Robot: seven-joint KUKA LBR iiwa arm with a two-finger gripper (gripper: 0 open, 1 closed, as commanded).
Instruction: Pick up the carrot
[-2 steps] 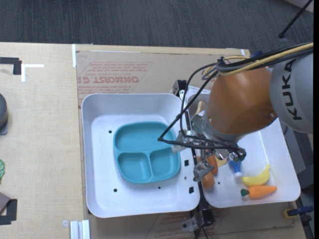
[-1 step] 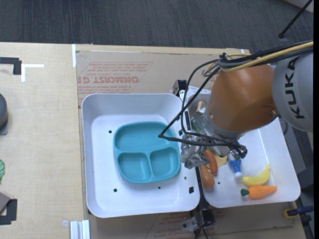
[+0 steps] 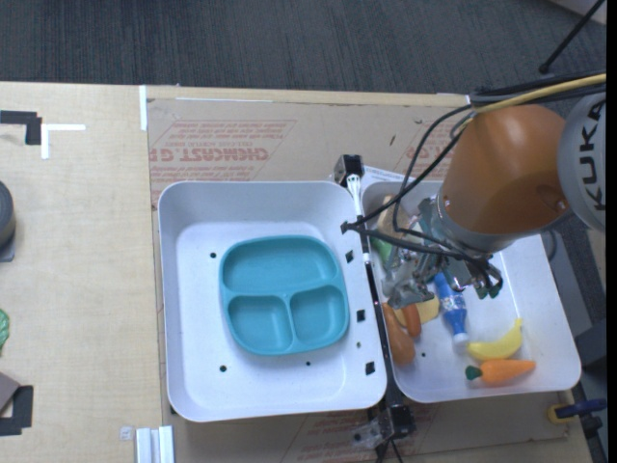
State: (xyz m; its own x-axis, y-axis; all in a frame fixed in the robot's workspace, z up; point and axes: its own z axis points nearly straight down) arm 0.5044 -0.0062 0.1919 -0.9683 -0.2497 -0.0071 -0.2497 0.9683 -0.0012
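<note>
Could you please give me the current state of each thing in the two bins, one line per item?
carrot: lying flat in the right bin, near its front edge, not gripped.
banana: lying just behind the carrot.
blue bottle: lying on its side, white cap toward the front.
hot dog: lying along the right bin's left wall.
teal divided plate: flat in the left bin.
gripper: low over the right bin's clutter.

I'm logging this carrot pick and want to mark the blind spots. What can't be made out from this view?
- End effector: a dark tangle under the orange wrist band; finger state unreadable in the camera view.
- Back of the right bin: covered by the arm.
- Brown items by the bin's left wall: partly under the end effector, too small to identify.
- Carrot: plainly visible at the near edge, beside the banana.
</note>
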